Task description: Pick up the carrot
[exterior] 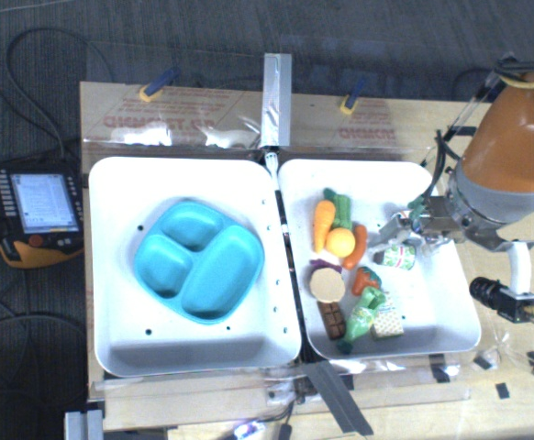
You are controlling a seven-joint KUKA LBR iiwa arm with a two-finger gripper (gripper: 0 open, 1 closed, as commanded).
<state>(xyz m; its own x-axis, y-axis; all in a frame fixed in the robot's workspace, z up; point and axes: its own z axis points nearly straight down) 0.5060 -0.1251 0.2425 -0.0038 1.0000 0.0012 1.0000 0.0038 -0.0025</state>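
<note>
The carrot (323, 225) lies in the right bin (450, 291) beside a lemon (340, 242), looking light, stiff and smooth, best pinched mid-body; whether the fingers (397, 229) are spread I cannot tell.

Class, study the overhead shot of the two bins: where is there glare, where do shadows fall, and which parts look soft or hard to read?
Camera view: the white bins bounce even light; the blue divided tray throws a soft shadow; glare streaks the clear plastic on the cardboard; the gripper looks soft beside a crisper carrot.
</note>
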